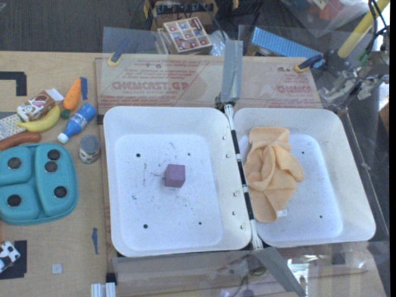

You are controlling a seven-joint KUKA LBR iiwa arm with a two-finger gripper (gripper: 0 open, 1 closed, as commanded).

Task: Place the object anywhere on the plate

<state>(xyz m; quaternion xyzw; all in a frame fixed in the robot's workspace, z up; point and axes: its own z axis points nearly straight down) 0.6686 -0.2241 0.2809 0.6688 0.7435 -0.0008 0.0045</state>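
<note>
So, a small purple cube-shaped block (174, 176) is seen sitting flat near the middle of the left shallow white plastic bin (111, 166), well apart from every wall. A crumpled pale orange cloth (270, 169) is bunched up in the right shallow white plastic bin (362, 215), pushed toward the divider side.

Off to the left on the wooden bench, a teal plastic compartment tray (34, 181) with dark round spots is parked, well apart from the block. Above it a yellow toy banana (38, 121), an orange toy carrot (73, 94), a blue and white toy bottle (77, 122) and a little grey can (90, 148) are scattered.

As for the gripper, how far open it is, or whether anything is held, can't be told here.
</note>
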